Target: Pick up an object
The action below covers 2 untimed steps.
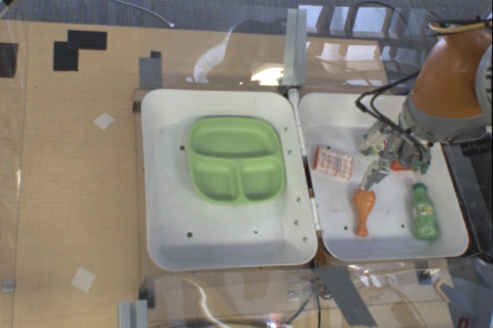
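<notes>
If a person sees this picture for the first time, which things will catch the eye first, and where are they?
The green divided plate stands out, lying in the middle of the left bin. In the right bin, the gripper hangs just above an orange toy drumstick, with a green bottle to its right.
</notes>
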Each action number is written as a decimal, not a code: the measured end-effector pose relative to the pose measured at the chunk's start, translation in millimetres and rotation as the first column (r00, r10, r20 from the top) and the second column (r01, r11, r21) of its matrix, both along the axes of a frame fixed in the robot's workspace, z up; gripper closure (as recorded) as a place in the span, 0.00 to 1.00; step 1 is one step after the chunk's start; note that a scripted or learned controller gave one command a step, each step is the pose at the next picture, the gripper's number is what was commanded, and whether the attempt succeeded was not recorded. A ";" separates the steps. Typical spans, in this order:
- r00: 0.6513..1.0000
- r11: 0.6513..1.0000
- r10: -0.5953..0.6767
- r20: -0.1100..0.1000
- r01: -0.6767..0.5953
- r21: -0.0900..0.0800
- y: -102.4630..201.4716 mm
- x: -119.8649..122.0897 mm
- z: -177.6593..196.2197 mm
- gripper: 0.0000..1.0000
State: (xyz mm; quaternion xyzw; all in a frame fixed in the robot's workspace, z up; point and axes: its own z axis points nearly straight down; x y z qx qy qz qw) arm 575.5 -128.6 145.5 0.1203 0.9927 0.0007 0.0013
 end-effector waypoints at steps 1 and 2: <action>0.962 0.963 -0.271 0.020 0.271 0.002 33.2 50.1 -47.7 0.00; 0.964 0.965 -0.264 0.041 0.264 0.006 35.3 55.7 -31.9 1.00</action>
